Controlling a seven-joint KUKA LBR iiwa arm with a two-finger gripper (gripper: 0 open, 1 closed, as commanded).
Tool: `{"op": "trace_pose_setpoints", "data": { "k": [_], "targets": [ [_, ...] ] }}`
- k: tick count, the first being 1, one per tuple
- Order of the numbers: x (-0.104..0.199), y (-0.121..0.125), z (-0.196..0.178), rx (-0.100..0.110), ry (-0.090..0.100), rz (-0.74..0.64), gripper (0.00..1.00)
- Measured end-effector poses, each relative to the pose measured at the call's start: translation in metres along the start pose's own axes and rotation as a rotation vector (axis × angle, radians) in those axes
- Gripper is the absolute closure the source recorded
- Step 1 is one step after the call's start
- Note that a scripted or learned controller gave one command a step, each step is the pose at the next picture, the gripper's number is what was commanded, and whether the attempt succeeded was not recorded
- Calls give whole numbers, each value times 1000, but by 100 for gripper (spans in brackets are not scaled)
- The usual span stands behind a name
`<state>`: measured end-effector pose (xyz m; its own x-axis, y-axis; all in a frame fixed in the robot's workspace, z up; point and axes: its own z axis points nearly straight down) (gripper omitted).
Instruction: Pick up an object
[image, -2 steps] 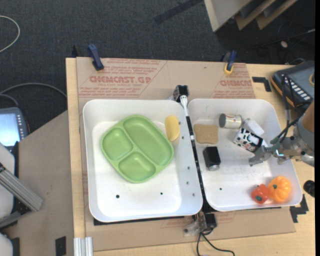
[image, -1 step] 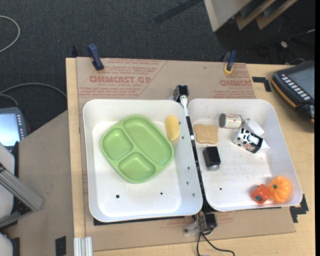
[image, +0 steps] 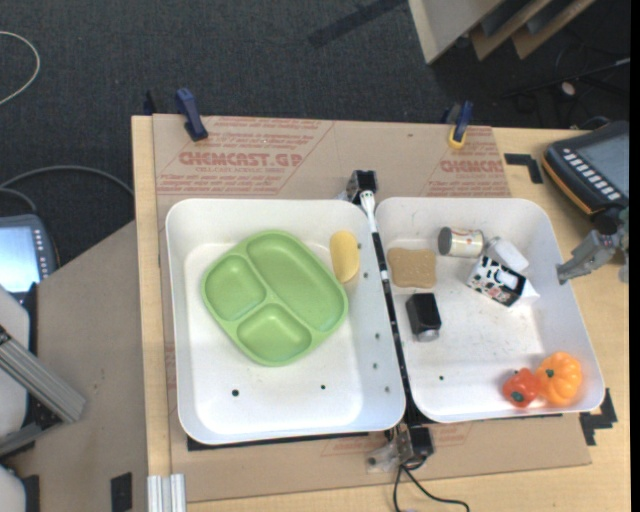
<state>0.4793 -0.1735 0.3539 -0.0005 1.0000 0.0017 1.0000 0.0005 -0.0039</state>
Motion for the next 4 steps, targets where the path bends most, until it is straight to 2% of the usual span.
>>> {"op": "trace_pose_setpoints", "data": {
  "k": [1, 2, 3, 4],
  "targets": [
    [-52, 0, 62, -2, -2, 4, 0],
    [-13, 0, 205, 3, 4, -1, 0],
    [26, 0, 273, 1, 2, -2, 0],
    [24, 1, 259, -6, -3, 1, 100]
  ]
}}
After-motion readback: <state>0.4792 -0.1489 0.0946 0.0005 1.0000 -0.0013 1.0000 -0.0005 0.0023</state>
